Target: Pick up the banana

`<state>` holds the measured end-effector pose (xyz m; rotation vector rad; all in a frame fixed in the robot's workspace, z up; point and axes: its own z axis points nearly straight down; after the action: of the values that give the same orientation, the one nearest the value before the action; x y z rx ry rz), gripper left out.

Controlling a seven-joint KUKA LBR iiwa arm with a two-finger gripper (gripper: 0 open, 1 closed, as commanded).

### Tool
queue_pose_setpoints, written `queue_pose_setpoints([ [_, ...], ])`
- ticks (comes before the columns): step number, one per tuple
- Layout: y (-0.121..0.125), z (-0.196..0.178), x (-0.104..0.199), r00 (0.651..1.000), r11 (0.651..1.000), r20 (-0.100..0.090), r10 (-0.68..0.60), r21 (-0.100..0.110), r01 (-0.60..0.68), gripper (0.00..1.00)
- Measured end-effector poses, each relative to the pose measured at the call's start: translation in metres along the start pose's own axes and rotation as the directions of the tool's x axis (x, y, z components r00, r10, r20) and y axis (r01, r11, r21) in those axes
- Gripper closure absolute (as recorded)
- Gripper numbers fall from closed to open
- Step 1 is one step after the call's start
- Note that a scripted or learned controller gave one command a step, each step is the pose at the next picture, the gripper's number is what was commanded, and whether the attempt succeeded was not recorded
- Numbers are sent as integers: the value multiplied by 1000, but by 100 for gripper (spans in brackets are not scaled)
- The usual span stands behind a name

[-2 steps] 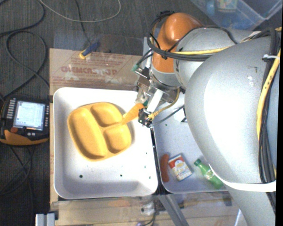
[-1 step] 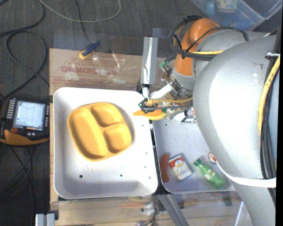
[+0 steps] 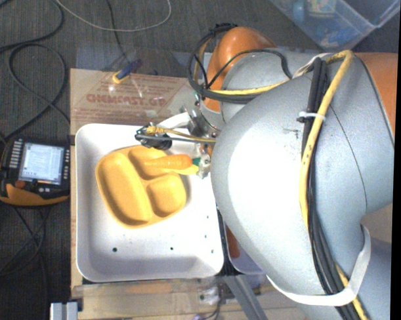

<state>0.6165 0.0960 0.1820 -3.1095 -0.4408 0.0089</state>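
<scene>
Your arm (image 3: 285,192) reaches over the upper right corner of the left bin (image 3: 92,251). You cannot tell whether the jaws are spread or pressed together. 1 yellow divided plate (image 3: 137,190) lies in that bin, with an orange carrot (image 3: 177,164) across its upper rim. The yellow length touching the carrot's left end may be the banana (image 3: 145,157).

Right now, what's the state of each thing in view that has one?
yellow divided plate: right way up, flat in the left bin.
orange carrot toy: on its side across the plate's right rim, green end toward the arm.
hand: over the bin's upper right corner in the view, close to the carrot toy.
pendant: lying left of the bin, screen lit.
</scene>
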Motion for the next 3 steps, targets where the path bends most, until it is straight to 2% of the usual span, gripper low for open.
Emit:
queue_pose_setpoints([
  [1,81,-107,-8,997,997,-1,81,-2,-81,100],
  [2,-27,-66,-45,1000,1000,2,-30,-2,30,100],
  [3,46,-144,-57,997,997,-1,81,-4,-81,100],
])
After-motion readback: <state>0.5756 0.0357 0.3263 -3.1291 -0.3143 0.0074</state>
